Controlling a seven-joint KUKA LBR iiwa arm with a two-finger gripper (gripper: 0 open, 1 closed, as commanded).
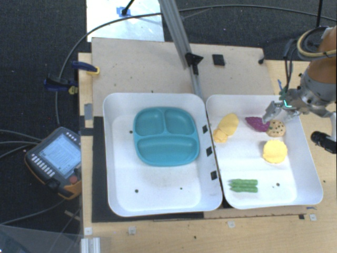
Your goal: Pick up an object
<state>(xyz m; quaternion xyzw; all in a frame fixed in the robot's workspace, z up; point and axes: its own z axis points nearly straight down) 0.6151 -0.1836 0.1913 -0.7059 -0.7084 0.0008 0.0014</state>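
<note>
Right bin (310, 186): five food toys | left: one plate (166, 136) | gripper (277, 112): grip unclear

You have two white bins, left (121, 194) and right (300, 188), both in smooth plastic with a faint sheen. The teal divided plate (166, 136) looks like smooth, slightly glossy plastic too. Under them the surface (142, 67) reads as matt, pale brown board, like unfinished wood or fibreboard. The yellow toy food (275, 152) and the green bean piece (243, 185) look matt and rubbery. The floor (37, 36) is dark, rough carpet. The slanted pole (174, 20) looks like brushed metal.
</note>
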